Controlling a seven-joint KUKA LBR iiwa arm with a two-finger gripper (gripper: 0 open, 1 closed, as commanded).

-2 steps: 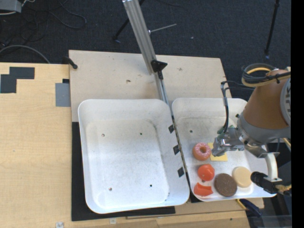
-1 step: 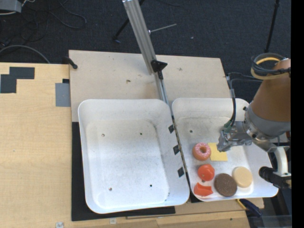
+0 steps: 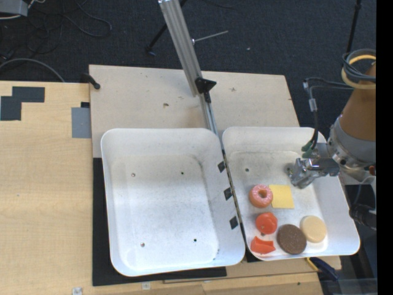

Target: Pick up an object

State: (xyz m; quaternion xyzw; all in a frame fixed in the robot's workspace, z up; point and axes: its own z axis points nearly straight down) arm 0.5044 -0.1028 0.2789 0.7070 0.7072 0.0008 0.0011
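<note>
Currently the gripper (image 3: 296, 174) is seen low over the right bin (image 3: 344, 217), reached in from the right. How far its fingers stand apart cannot be told, and nothing is seen held between them. Just near of it a pink doughnut (image 3: 261, 195) and a yellow square (image 3: 282, 196) are found side by side. Nearer still, four things are clustered — a red tomato (image 3: 266, 222), a red piece (image 3: 263, 246), a brown disc (image 3: 291, 239) and a cream disc (image 3: 313, 228). The left bin (image 3: 159, 201) lies beside it on the bench (image 3: 43, 183).
</note>
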